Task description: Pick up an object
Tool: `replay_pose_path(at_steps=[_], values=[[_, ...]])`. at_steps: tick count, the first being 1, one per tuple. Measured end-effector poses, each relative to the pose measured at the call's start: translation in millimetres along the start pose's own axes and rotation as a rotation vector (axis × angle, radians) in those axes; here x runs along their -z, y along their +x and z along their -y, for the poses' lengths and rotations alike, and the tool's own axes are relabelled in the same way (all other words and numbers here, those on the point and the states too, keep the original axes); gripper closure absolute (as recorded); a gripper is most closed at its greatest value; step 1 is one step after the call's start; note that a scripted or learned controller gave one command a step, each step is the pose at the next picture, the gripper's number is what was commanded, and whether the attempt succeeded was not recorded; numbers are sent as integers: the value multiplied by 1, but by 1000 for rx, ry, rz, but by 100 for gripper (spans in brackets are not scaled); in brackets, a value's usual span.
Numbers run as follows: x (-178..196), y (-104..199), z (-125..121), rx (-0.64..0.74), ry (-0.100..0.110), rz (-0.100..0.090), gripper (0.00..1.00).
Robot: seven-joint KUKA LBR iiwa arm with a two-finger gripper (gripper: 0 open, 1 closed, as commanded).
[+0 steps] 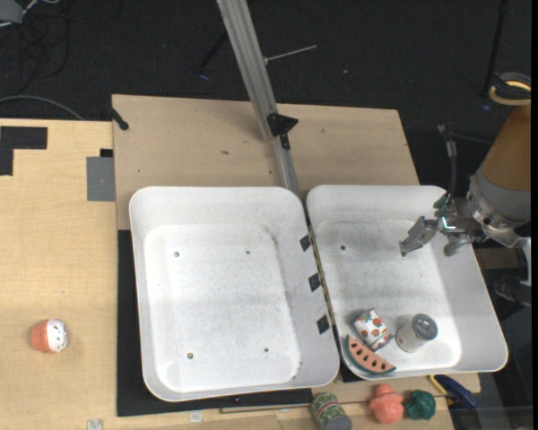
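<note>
The right bin (pixel 386 213) holds three small things near its front edge: a red-and-white patterned block (pixel 372 328), a grey jar with a round lid (pixel 417 331), and a watermelon-slice toy (pixel 370 356) on the front rim. My gripper (pixel 435 237) hangs over the right part of that bin, well behind those objects, its two fingers spread apart with nothing between them. One dark fingertip (pixel 415 238) points left and down, the other fingertip (pixel 455 243) sits closer to the wrist.
The left bin (pixel 215 289) adjoins the right one, joined by black clips. An aluminium rail (pixel 255 70) slants up behind the bins. A red-and-white ball (pixel 49 336) lies on the wooden table at left. Small toys (pixel 387 405) lie in front of the right bin.
</note>
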State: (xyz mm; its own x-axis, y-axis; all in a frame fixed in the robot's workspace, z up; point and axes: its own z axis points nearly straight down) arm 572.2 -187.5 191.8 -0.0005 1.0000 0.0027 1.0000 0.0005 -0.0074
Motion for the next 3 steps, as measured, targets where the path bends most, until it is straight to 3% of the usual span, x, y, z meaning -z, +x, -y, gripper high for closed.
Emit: replay_pose_path(at_steps=[1,2,3], values=[[3,0,-1,0,-5,1,0],[-62,0,0,0,1,0,0],[-100,0,-1,-1,-7,3,0]])
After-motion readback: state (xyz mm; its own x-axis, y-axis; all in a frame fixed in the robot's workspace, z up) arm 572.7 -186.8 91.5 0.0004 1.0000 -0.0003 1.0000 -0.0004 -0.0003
